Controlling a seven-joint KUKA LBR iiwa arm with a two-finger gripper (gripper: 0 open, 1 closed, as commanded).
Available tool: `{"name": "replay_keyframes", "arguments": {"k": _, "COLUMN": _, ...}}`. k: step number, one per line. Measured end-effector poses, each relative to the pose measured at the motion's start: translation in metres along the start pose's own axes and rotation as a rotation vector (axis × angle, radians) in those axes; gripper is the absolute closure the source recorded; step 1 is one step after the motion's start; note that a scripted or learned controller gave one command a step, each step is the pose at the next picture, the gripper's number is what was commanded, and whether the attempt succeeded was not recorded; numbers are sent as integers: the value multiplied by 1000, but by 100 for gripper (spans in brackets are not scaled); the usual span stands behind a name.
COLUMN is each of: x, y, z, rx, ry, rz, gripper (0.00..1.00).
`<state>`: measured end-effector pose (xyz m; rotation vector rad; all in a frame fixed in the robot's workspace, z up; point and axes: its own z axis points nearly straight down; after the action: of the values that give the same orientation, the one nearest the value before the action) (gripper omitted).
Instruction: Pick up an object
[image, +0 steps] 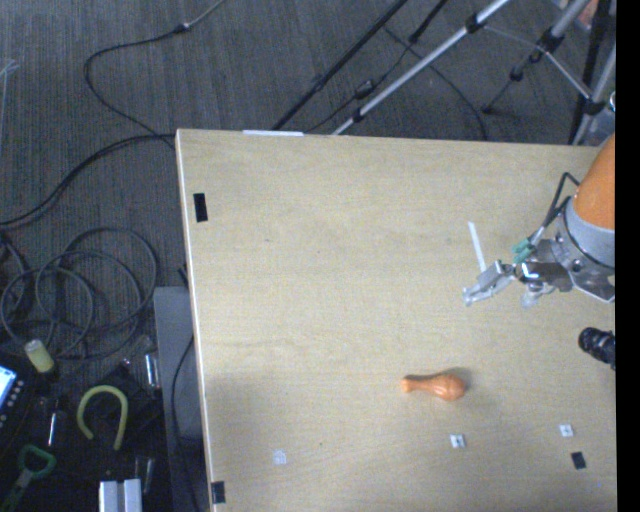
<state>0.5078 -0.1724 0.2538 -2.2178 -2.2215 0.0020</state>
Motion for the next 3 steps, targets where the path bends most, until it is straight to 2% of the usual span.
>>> {"name": "replay_keyframes", "arguments": {"k": 1, "x": -34, "y": 66, "z": 65, "rx": 0, "ry": -3, "rz": -7, "gripper": 0}}
{"name": "replay_keyframes", "arguments": {"k": 2, "x": -48, "y": 149, "z": 170, "rx": 0, "ry": -5, "rz": -48, "gripper": 0}}
{"name": "replay_keyframes", "arguments": {"k": 3, "x": -24, "y": 161, "z": 169, "rx": -2, "ry": -5, "rz": -194, "gripper": 0}}
